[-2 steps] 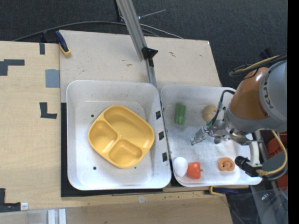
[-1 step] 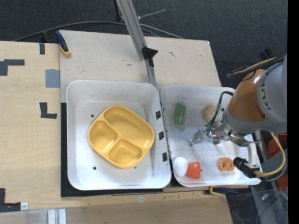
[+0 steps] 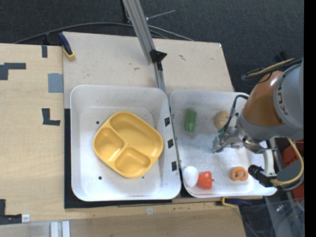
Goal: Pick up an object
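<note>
Dark carpet lay around the pale wooden bench (image 3: 29, 132), and on the bench two shallow white bins stood side by side, touching along their inner rims. No brand, label or readable writing could be seen anywhere; only some grey and black tape marks (image 3: 52, 98) were on the wood at the left. The left bin (image 3: 79, 181) held a yellow plate (image 3: 128, 143) with three compartments, lying a little turned. The right bin (image 3: 197, 100) held five small things: a green piece (image 3: 190, 120) near the middle of its far half, a beige round thing (image 3: 221, 118) to the right of it, a white egg (image 3: 190, 174) at the near rim with a red pepper (image 3: 205, 180) touching it, and an orange ring (image 3: 239, 174) further right, apart from the pepper. The grey arm (image 3: 276, 107) with its orange band came in from the right, over the right side of this bin. Its gripper (image 3: 220, 143) was low over the bin floor, just below the beige round thing and between it and the orange ring. If the jaws were open or closed could not be told, and nothing was clearly between them. A metal rail (image 3: 140, 26) ran slantwise from the top down to the place where the bins meet, with a black clamp (image 3: 157, 56) on it. A small blue and yellow tool (image 3: 66, 46) lay at the far left corner of the board, and dark cables (image 3: 89, 27) crossed the carpet behind it.
</note>
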You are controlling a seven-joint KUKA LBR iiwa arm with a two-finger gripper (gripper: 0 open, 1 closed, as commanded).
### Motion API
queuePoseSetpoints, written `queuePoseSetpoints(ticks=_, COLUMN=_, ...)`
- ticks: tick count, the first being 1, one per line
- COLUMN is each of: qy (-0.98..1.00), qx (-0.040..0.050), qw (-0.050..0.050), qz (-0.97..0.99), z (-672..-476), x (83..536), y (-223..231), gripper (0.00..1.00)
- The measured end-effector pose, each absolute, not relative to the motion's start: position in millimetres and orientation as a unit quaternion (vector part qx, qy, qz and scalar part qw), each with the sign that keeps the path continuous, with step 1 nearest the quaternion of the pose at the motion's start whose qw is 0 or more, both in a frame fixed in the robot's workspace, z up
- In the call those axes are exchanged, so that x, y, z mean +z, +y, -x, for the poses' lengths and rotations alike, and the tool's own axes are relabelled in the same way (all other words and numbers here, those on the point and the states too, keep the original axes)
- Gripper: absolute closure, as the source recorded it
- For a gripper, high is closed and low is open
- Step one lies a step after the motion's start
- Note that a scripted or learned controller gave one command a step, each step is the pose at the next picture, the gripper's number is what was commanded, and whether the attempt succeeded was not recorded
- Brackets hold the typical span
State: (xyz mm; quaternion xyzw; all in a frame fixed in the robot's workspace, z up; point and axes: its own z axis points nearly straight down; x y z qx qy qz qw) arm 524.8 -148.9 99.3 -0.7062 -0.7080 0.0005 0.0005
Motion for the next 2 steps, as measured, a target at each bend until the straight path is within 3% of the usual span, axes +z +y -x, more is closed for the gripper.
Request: queuePoseSetpoints(ticks=2, qy=-0.708, qx=-0.0012, qw=-0.002, qz=0.706, z=-528.5, x=215, y=-136, gripper=1.00)
